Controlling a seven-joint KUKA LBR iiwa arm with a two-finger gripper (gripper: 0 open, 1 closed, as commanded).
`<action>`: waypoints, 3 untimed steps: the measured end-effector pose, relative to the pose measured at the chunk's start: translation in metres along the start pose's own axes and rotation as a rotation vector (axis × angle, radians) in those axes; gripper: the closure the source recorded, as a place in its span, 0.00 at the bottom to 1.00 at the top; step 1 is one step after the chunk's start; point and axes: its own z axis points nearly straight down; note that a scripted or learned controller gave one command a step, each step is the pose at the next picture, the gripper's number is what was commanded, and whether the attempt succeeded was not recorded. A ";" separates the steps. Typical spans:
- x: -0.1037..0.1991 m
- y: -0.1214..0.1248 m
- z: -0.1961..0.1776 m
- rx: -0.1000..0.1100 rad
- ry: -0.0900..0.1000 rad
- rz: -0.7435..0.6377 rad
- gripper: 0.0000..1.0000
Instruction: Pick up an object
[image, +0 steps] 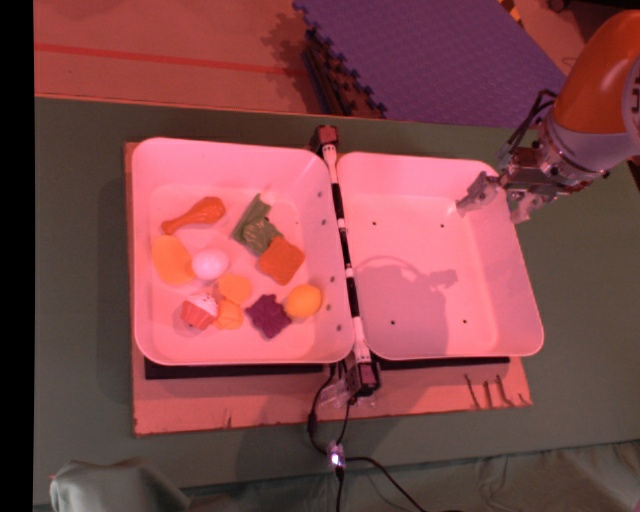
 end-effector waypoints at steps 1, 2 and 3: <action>0.000 0.000 0.000 0.000 0.000 0.000 0.00; 0.001 0.008 0.057 0.006 0.000 0.000 0.00; 0.008 0.003 0.103 0.006 0.000 0.000 0.00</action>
